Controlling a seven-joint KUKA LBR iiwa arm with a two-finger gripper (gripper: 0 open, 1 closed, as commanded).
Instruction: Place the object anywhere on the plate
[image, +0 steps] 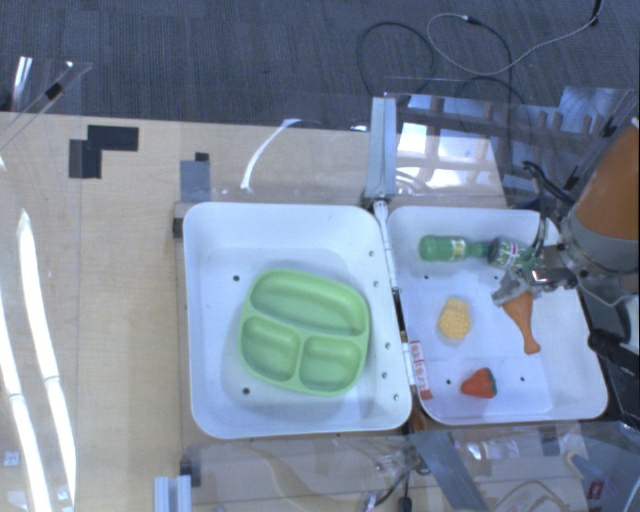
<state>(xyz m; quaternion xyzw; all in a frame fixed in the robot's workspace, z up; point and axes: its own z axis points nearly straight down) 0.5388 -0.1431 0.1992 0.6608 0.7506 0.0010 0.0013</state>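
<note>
A green divided plate (303, 331) lies in the left white bin (205, 300). The right bin (575, 390) holds a green bottle (455, 248) on its side, a yellow corn piece (455, 320), a red strawberry (479, 383) and an orange-brown drumstick (524, 322). My gripper (515, 282) hangs low over the right bin, right at the drumstick's thick upper end and just right of the bottle's cap. The arm covers whether it touches the drumstick.
A raised rim (392, 300) divides the two bins. A metal post (382, 145) and clear frame stand behind the bins. Cables (440, 60) trail across the dark floor at the back. Bare wooden bench (90, 330) lies to the left.
</note>
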